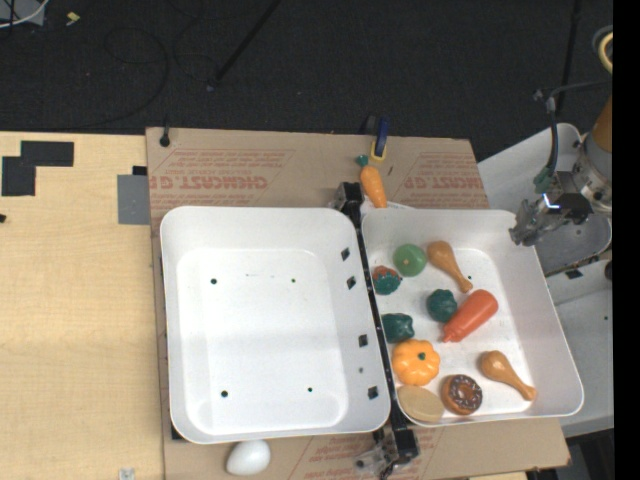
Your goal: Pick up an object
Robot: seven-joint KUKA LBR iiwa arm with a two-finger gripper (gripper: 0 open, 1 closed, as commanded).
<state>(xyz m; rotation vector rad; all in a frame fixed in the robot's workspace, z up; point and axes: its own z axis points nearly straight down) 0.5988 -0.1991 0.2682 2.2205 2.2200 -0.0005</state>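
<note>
The gripper [530, 223] hangs just beyond the right bin's [560, 353] far right rim, outside it. Every item in that bin lies left of the fingers and nearer the camera. Closest is a drumstick [449, 264], with a round apple [408, 260] to its left. Below them sit a carrot [470, 315] and a dark vegetable [441, 304] touching it. Farther down rest a pumpkin [416, 362], a doughnut [462, 394] and a second drumstick [504, 374]. The left bin [190, 318] stands well away, left of the fingers. An egg [248, 457] lies on the bench before that bin.

lab | white bins [260, 230] on cardboard [250, 173] | loose cables [150, 43]
</note>
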